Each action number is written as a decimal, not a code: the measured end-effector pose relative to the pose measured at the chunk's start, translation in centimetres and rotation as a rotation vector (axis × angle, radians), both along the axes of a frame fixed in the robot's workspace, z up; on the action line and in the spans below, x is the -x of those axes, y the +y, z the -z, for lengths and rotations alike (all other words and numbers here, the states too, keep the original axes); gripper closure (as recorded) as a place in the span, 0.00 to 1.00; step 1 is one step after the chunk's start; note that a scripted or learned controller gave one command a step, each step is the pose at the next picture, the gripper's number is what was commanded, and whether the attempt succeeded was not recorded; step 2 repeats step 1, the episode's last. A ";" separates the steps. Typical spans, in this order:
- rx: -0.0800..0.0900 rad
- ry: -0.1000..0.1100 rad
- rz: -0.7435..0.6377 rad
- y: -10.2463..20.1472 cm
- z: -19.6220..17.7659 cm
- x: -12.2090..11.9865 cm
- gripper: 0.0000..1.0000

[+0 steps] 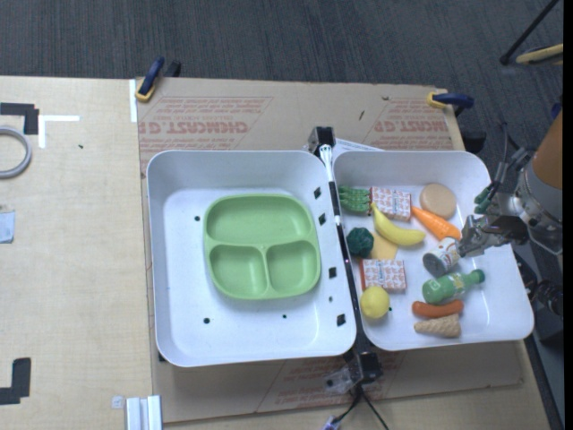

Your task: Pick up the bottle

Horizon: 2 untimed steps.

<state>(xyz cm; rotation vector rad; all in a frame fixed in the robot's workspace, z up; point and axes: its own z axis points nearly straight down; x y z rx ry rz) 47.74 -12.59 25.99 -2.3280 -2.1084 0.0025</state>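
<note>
Landmark: green bottle [452,285], lying on its side in the right bin [510,316], cap end pointing up-right toward the bin's right wall.

Nearer than the bottle: a tan cone-shaped piece [438,327] at the bin's front edge, an orange-red sausage-like piece [437,309] just behind it and nearly touching the bottle's underside. Left of the bottle, a yellow lemon [375,302] and a pink patterned box [384,275].

Just behind the bottle, up-left: a small grey can-like thing [439,262], and the hand [465,243] sits right at it, above the bottle and not on it. Cannot tell whether the hand is apart or together; too small and dark. Nothing visibly gripped.

Farther from the bottle: a banana [397,229], a dark green broccoli piece [360,241], an orange carrot [438,223], a second pink box [391,202], a green veg bundle [354,200], and a tan round piece [438,197] at the bin's back.

Well left of the bottle: the left bin [170,267] with a green divided plate [263,245] in it. Both bins sit on cardboard [233,119] on the bench [67,267].
</note>
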 end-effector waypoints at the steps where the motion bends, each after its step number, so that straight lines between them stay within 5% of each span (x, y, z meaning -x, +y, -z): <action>1: 0.000 0.000 0.108 4.8 5.8 0.0 1.00; 2: 0.000 0.000 0.108 4.8 5.8 0.0 1.00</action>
